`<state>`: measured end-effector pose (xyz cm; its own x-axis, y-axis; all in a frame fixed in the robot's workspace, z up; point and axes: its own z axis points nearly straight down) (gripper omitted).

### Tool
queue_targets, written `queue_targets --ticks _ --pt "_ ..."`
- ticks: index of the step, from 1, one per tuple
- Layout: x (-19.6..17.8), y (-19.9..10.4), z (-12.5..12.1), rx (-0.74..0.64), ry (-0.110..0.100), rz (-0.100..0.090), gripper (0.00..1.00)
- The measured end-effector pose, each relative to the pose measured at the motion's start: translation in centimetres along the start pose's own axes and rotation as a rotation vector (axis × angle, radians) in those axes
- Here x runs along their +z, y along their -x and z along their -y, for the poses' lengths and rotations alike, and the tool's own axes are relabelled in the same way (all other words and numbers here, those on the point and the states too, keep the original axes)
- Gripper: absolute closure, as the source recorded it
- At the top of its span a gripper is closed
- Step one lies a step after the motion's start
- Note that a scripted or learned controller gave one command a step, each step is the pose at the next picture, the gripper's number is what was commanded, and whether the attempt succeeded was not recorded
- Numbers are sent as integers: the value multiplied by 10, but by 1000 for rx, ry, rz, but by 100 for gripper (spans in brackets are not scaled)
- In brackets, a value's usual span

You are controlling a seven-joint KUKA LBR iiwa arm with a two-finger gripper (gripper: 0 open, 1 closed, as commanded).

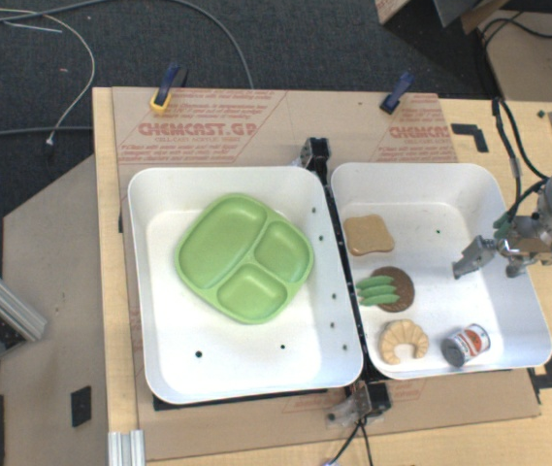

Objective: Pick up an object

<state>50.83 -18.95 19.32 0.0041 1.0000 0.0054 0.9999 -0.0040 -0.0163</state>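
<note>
Seen from above at a slant, the desk (pixel 256 115) carries two shallow white bins side by side. The left bin (pixel 159 357) holds a green divided plate (pixel 244 257), lying flat and turned at an angle, a little toward the far side of the bin's middle. The right bin (pixel 518 328) holds four small things along its left and near parts: a slice of toast (pixel 368 234) at the far left, a brown disc with green beans on it (pixel 388 290) just nearer than the toast, a croissant (pixel 404 340) near the front left corner, and a small can with a red and white label (pixel 465 345) lying on its side to the right of the croissant. The gripper (pixel 490 256) reaches in from the right, over the right side of this bin, well apart from the can and the other food items. Its fingers (pixel 469 260) stand apart, with nothing between them.
</note>
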Motion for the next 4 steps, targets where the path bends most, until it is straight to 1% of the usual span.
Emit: queue_targets --ticks 1,2,3,4 --pt "-7 -1 -3 -4 14 4 0" --pt "44 -11 -7 -5 11 2 0" --pt "103 -8 -1 -3 11 2 0" --pt "109 -8 -1 -4 12 2 0"
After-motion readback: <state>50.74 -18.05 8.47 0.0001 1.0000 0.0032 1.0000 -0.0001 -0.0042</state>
